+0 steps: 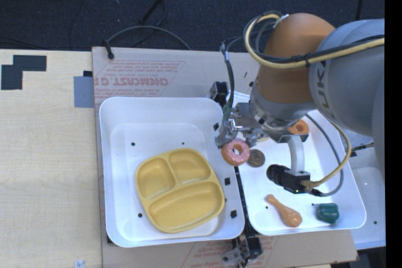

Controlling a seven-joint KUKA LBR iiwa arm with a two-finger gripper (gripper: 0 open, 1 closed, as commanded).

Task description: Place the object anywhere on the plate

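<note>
dark carpet behind, pale wooden bench (44,166) in front, with two white bins side by side on cardboard. left bin (119,135) holds a yellow divided plate (182,204), nothing on it. right bin (311,221) holds the loose things: a pink doughnut (236,152) hard against the bin's left wall, a brown disc (256,159) touching it, a tan drumstick (284,210) and a green lump (327,213) near the front, and an orange piece (299,128) half hidden under the arm.

claw (230,134) sits just above the doughnut, over the seam between the bins. we cannot tell how far it is open, nor whether it has hold of the doughnut; the wrist blocks the contact.

we take the doughnut as the thing to move. it is not yet on the plate.

notes for the step:
- confirm a firm hold before any sideways travel; the brown disc sits close enough to get nudged.
- lift clear of both bin walls first.
- carry left and forward to the plate's big compartment, the widest target.
- lower close before release, since a ring can roll off.
</note>
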